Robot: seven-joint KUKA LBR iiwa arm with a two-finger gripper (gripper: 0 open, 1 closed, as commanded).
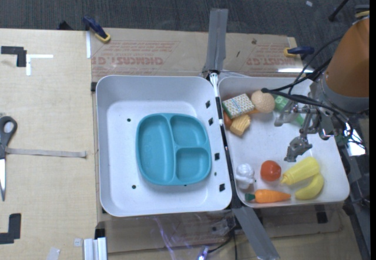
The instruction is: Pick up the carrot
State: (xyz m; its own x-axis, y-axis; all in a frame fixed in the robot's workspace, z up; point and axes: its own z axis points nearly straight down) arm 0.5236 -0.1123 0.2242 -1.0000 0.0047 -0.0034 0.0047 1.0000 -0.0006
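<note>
The carrot [271, 196], orange with a green stub at its left end, lies along the front wall of the right bin [258, 147]. My gripper [289, 134] hovers over the middle-right of that bin, above and slightly right of the carrot and well apart from it. It is open, with one finger [283, 117] toward the back, the other toward the front, and nothing between them. The grey arm with its orange band [352, 59] comes in from the right.
A red tomato [270, 170], two yellow fruits [301, 169] [310, 187] and a white piece [244, 174] crowd the carrot. A box [237, 105], a beige ball [263, 101] and a yellow item [239, 125] sit further back. The left bin holds a blue divided plate [174, 148].
</note>
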